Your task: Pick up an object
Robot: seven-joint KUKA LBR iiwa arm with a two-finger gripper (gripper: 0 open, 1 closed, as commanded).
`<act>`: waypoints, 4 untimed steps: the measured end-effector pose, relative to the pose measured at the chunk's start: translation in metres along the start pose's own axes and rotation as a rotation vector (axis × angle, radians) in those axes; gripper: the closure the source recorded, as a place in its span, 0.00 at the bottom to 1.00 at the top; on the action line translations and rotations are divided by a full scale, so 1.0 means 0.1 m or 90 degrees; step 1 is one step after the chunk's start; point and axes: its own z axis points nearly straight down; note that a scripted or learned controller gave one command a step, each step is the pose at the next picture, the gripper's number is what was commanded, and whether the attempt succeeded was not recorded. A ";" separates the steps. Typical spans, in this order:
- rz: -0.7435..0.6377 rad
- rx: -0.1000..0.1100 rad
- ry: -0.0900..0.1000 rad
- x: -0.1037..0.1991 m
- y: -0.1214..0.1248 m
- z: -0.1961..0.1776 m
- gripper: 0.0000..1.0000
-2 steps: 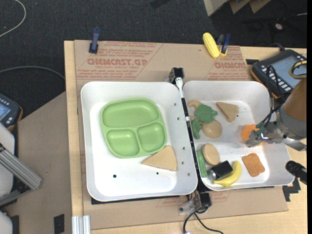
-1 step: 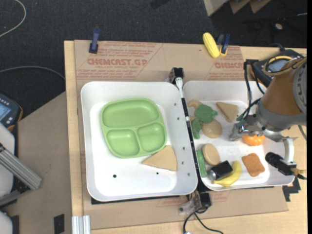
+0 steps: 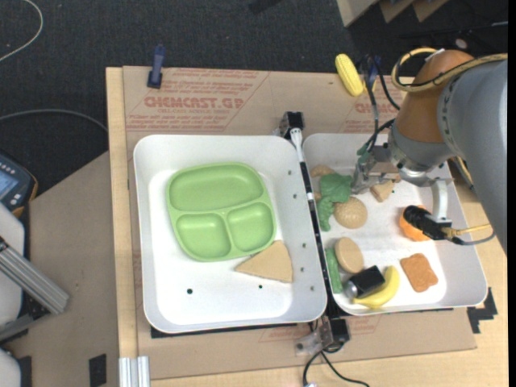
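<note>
Smooth white bin (image 3: 153,216) – glossy compartmented green tray (image 3: 219,210)

Left bin (image 3: 153,216): divided tray (image 3: 219,210) at centre, wedge (image 3: 268,263) placed lower right of it. Right bin (image 3: 463,285): banana (image 3: 380,293) at lower edge.

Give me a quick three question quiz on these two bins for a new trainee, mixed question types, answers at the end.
1. True or false: the green divided tray lies in the right bin.
2. Which lies nearest the banana? A) tan wedge B) small black object C) orange object
3. Fill in: the claw is over the ___ bin.

Key: 1 false, it lies in the left bin. 2 B. 3 right.
</note>
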 end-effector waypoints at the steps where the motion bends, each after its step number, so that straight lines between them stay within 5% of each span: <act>1: 0.007 -0.007 -0.005 -0.66 -0.19 -2.05 1.00; 2: 0.005 0.002 -0.002 -1.06 0.34 0.08 1.00; 3: 0.004 0.001 -0.002 -1.05 0.43 -0.36 1.00; 4: 0.002 0.007 0.002 -0.43 0.42 0.03 1.00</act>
